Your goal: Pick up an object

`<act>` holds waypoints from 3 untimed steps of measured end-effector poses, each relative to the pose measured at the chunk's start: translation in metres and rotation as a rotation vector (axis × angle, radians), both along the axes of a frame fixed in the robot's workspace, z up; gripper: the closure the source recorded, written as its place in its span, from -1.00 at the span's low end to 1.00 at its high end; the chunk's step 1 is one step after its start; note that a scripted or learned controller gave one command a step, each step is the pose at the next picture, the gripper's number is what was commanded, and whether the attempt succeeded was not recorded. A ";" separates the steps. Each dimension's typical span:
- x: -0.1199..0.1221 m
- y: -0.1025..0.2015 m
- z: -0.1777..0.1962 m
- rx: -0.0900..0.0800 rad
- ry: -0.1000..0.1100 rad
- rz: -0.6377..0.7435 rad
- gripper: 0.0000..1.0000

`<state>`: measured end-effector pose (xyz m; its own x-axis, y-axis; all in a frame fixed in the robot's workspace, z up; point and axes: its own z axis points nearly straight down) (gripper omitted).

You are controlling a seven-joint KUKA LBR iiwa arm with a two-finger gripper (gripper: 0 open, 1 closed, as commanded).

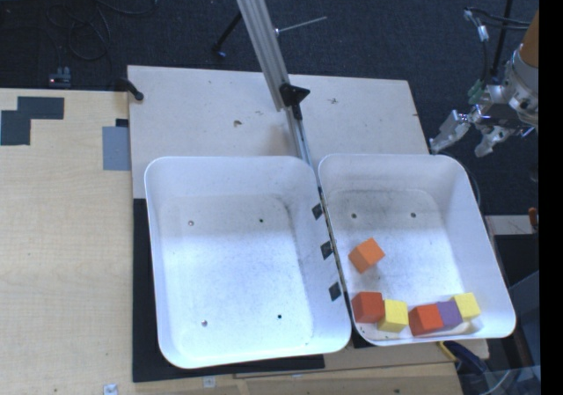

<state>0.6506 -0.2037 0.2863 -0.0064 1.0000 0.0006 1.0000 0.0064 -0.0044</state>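
Dark carpet and trailing cables frame a pale bench where two shallow white plastic bins sit side by side, the left bin and the right bin touching along a shared wall. The grey two-finger gripper hangs outside the right bin's far right corner, above the carpet and clear of the bench, its fingers spread and nothing between them. All the blocks lie in the right bin — a lone orange foam cube near the dividing wall, turned at an angle, and a row along the near wall: a red-orange cube, a yellow cube, a second red-orange cube, a purple cube and a second yellow cube. From the gripper, the lone orange cube lies toward the camera and to the left — apart from the rest, likely the easiest pick.
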 end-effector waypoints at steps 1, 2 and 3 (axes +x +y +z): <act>-0.007 0.044 -0.133 0.003 0.006 -0.004 -1.00; -0.005 0.042 -0.128 0.000 -0.002 -0.006 -1.00; -0.037 0.084 -0.197 -0.002 -0.003 -0.005 -1.00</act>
<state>0.6132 -0.1201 0.0891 -0.0019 1.0000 -0.0010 1.0000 0.0019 -0.0013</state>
